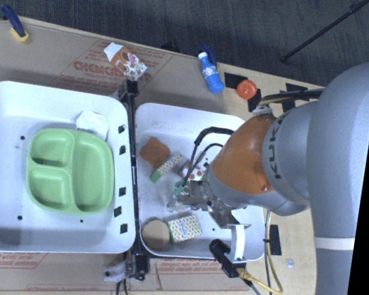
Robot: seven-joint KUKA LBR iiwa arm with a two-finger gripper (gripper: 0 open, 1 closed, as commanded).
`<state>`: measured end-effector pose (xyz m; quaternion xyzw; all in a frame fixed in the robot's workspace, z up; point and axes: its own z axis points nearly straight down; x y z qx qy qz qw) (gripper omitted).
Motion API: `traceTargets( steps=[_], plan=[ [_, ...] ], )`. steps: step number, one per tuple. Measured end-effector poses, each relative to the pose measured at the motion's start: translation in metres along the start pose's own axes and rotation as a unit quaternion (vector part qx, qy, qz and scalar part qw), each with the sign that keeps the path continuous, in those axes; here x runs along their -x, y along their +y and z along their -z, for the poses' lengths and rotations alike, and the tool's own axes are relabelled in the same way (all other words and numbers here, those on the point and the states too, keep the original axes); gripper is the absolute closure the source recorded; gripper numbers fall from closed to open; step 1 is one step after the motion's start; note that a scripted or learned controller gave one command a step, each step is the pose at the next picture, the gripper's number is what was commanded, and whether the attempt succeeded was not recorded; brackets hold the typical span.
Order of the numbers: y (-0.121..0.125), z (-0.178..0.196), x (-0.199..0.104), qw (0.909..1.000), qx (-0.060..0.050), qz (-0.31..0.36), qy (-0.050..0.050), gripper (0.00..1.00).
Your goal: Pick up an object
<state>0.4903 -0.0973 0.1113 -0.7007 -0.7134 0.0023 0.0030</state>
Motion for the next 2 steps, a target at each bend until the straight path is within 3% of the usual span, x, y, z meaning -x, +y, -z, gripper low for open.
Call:
traceTargets(
  steps=[1,2],
  plan=[
    [-0.0139,0.1037,-0.004,1.0,0.004,-0.006,0.0,1.0],
    [-0.014,0.1034,-0.0041,1.0,0.004,-0.006,0.0,0.0]
  ],
)
